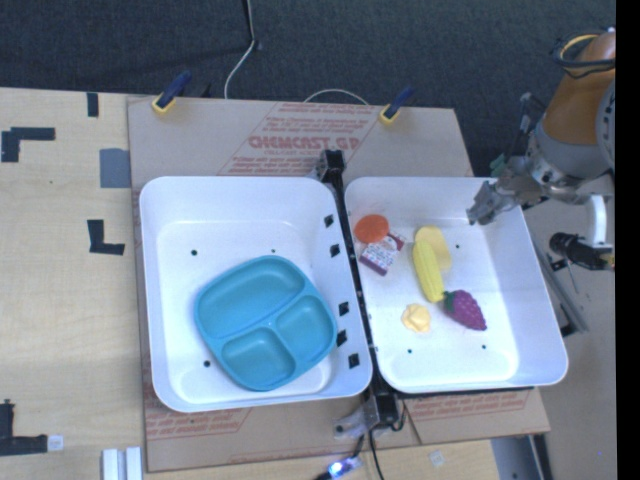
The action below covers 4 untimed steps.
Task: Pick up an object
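The right bin point(520, 298) holds several small toys: an orange round piece point(371, 228), a small red and white packet point(379, 255), a yellow corn cob point(430, 264), a pale yellow lump point(416, 318) and a purple grape bunch point(466, 309). My gripper point(484, 208) hangs over the bin's upper right rim, to the right of the corn cob and apart from every toy. Nothing shows between its tips.
The left bin point(165, 218) holds a blue three-compartment tray point(263, 320). A black divider clip line point(345, 268) runs between the bins. Both bins rest on a cardboard sheet point(290, 138) with yellow and blue clamps point(172, 90) at its back corners.
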Each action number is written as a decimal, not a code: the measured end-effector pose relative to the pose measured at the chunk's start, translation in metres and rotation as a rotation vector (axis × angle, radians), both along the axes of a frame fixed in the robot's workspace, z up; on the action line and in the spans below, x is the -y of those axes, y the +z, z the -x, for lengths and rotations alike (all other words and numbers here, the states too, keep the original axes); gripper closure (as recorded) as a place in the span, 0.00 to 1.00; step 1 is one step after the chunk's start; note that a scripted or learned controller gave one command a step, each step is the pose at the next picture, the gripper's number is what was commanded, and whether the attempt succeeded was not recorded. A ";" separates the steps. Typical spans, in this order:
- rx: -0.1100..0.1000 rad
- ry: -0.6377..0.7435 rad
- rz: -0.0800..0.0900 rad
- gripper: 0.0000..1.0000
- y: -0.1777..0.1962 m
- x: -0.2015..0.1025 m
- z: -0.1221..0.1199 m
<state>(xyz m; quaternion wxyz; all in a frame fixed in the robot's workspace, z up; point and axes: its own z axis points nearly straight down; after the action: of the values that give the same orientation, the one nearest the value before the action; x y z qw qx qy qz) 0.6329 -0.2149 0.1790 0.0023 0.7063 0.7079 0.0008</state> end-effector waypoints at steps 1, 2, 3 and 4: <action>0.001 0.000 0.000 1.00 0.054 0.000 -0.001; -0.006 0.003 -0.003 1.00 0.045 -0.061 -0.005; -0.006 0.003 -0.003 1.00 0.038 -0.108 -0.010; -0.006 0.004 -0.004 1.00 0.046 -0.158 -0.002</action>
<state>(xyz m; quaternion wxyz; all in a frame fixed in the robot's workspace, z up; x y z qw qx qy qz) 0.6347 -0.0571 0.2247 -0.0014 0.7050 0.7093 0.0000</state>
